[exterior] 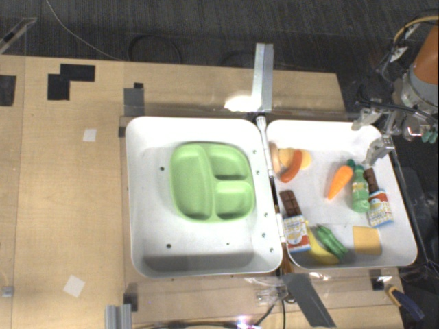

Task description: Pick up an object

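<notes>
While the tool [379,144] hung over the right bin's [322,139] far corner, grip state unclear to us, we saw an orange toy carrot [339,181] lying free just beside it, among the bottles.

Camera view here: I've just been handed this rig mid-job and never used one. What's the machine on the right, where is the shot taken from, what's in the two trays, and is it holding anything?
One fixed camera looks down at a slant on a wooden bench. The grey and orange machine at the right edge is a robot arm; its gripper hangs over the far right corner of the right bin, with nothing visible between its fingers. The left bin holds a green divided plate. The right bin holds toy food: a carrot, a green bottle, two small bottles with labels, a green pepper, a yellow block, and an orange and cream piece.
</notes>
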`<act>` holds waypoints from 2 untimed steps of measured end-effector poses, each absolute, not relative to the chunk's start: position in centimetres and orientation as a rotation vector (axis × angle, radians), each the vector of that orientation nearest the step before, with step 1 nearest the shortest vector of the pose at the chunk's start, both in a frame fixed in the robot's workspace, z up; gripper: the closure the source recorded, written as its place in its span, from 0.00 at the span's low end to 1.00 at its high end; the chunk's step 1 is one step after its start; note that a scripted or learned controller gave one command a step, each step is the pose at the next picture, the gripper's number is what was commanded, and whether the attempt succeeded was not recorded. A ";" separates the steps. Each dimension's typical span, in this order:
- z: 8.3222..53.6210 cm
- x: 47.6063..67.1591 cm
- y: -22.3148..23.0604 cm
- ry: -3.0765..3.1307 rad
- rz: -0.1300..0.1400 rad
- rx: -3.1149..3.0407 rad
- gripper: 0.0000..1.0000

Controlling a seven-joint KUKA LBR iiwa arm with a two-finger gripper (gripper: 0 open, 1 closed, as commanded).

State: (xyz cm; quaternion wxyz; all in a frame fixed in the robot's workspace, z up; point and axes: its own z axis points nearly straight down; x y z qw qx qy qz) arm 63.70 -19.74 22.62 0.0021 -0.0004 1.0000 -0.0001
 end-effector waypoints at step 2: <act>8.7 64.4 -16.9 3.123 0.000 0.234 0.00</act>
